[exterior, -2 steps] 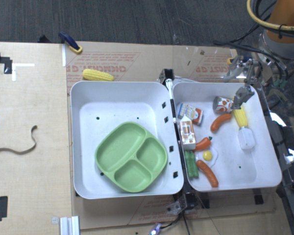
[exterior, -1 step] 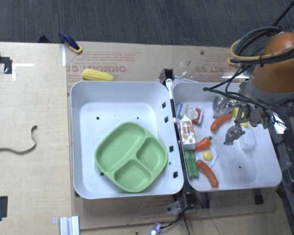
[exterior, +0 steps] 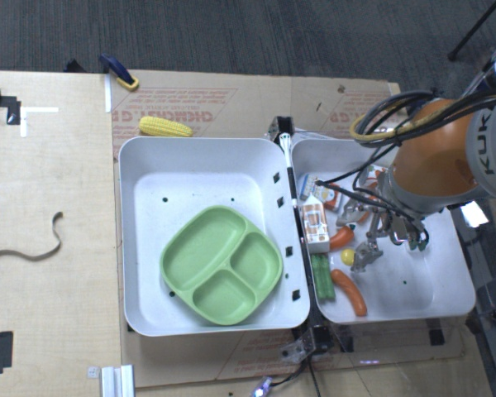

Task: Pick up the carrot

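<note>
One carrot [exterior: 349, 292], unpicked, lying in the right bin [exterior: 430, 300].
Gripper [exterior: 365, 255] hovers just above and beside it; jaw opening cannot be told, nothing visibly held.

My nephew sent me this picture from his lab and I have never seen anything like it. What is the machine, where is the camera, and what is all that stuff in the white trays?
The picture comes from one fixed camera above the bench, looking down at a slant. The grey machine with the orange band is a robot arm reaching in from the right. At its tip hangs a two-finger pincer, low over the right bin; I cannot tell whether it is gripping anything.

The left bin holds a green divided plate. The right bin holds toy food: a small carton, a long green piece, a small yellow piece, and an orange carrot lying near the front, apart from the pincer. Another orange piece lies beside the carton.

An ear of toy corn lies on the cardboard behind the bins.
</note>
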Controlling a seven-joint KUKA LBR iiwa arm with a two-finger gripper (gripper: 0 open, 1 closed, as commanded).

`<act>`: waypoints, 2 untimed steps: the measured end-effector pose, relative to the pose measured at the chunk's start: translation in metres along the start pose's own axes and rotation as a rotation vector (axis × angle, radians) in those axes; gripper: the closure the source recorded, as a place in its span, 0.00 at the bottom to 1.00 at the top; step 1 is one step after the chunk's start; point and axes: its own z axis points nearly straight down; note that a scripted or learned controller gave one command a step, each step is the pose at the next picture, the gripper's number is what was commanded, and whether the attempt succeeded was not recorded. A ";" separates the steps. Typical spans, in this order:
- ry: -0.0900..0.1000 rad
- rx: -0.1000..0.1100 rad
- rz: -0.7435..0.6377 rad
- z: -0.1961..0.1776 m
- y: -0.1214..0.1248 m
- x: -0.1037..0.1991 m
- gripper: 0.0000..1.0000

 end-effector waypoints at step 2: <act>-0.012 0.004 -0.044 -0.012 0.007 0.064 1.00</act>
